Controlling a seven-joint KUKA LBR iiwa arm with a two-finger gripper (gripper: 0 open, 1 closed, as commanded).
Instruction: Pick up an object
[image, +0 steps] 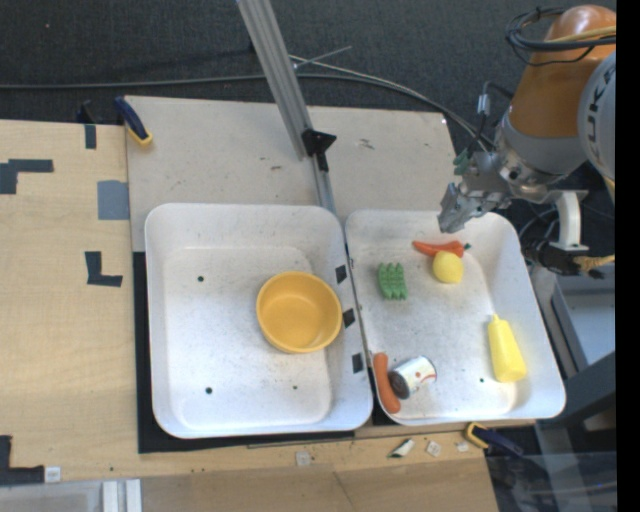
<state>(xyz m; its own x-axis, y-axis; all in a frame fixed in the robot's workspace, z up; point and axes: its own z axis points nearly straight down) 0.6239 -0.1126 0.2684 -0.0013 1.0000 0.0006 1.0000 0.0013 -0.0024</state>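
The right bin (520, 250) holds a small orange-red carrot (436, 247) and a yellow lemon-like fruit (447, 267) near its far edge. A green ridged block (392, 281) lies left of them. A yellow corn-like piece (505, 348) rests by the right wall. Near the front lie a long orange carrot (385, 382) and a white and dark can-like piece (413, 376). My gripper (456, 220) hangs above the bin's far edge, just over the small carrot, with nothing seen between its fingers.
The left bin (180, 300) holds a yellow bowl (297, 311). A slanted grey metal pole (290, 95) rises behind the bins. Cables run across the back. Yellow clamps sit at the bench's far left (135, 125) and front right (482, 436).
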